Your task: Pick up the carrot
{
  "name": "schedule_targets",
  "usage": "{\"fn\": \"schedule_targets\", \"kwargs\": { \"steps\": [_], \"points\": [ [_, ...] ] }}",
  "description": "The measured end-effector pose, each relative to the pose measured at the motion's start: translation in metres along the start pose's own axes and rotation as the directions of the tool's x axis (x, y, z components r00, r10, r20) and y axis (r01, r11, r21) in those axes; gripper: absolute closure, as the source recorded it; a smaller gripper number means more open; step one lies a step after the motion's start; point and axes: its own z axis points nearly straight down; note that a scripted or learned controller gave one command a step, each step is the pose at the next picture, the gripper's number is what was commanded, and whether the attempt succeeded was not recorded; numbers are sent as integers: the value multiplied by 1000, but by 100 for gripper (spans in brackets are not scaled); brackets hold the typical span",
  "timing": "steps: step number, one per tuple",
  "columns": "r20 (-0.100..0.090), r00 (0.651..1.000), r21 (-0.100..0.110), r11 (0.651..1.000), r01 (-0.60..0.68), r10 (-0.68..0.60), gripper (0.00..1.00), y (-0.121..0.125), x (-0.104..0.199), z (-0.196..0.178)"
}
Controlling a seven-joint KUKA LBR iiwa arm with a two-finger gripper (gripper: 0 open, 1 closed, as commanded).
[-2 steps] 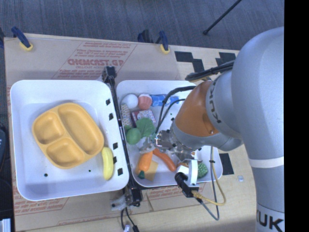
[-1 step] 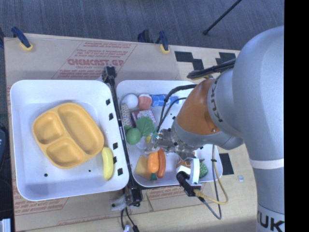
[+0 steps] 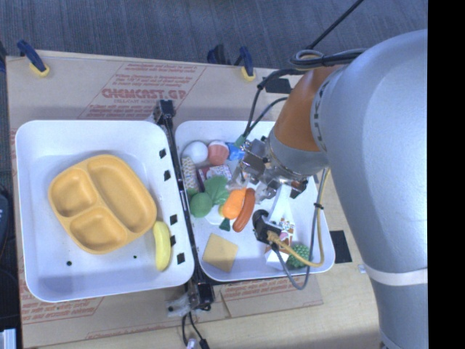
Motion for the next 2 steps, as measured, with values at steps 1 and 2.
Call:
{"fn": "schedule_targets", "kwargs": {
  "steps": [1, 2],
  "points": [
    [0, 1000, 1, 1000, 0, 0, 0, 0, 0, 0],
    [-8, 991, -16, 991, -136, 136, 0, 3, -24, 94]
  ]
}}
